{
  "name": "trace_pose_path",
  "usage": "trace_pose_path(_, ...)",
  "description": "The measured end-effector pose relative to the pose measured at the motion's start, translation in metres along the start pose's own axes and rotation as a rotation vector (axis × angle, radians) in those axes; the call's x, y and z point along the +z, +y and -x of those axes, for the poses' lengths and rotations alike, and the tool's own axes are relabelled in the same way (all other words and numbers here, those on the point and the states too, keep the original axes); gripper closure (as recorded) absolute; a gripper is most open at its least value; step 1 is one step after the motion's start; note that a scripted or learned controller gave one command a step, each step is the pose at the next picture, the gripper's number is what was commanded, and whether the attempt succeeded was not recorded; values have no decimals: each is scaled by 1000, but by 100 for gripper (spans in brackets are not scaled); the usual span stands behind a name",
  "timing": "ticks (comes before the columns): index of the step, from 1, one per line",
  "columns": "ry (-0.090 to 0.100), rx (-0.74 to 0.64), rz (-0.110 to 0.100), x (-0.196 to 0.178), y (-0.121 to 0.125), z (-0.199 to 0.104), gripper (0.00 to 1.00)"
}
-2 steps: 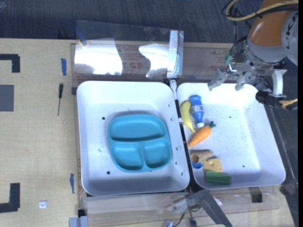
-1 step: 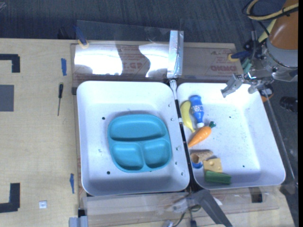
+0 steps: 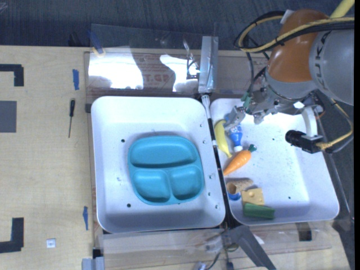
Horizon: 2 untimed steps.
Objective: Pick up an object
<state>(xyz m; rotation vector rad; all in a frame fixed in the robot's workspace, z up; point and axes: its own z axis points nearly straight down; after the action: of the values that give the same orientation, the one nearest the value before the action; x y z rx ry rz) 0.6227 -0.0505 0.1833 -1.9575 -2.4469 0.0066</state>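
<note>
White bins sit side by side on the wooden bench (image 3: 39, 167). Left bin (image 3: 107, 207) holds a blue divided tray (image 3: 166, 169), flat, roughly centred. Right bin (image 3: 315, 196) has its objects crowded along the left wall: yellow banana (image 3: 221, 138) against the divider, small blue-and-white bottle (image 3: 235, 136) just beside it, orange carrot (image 3: 237, 161) tilted below them, then a brown piece (image 3: 238, 185), yellow cheese wedge (image 3: 253, 196) and green block (image 3: 259, 211) near the front corner. Grey arm with its orange band (image 3: 295, 44) reaches in from the right; gripper (image 3: 247, 110) hovers at the right bin's back-left, just above the banana and bottle. Nothing seen between the fingers; how far open they are cannot be told.
</note>
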Motion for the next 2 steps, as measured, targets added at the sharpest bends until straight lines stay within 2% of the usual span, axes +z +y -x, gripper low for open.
trace_pose_path(1,-4,-120,10,87,-16,39,0)
trace_pose_path(2,-6,-96,14,-4,12,25,0)
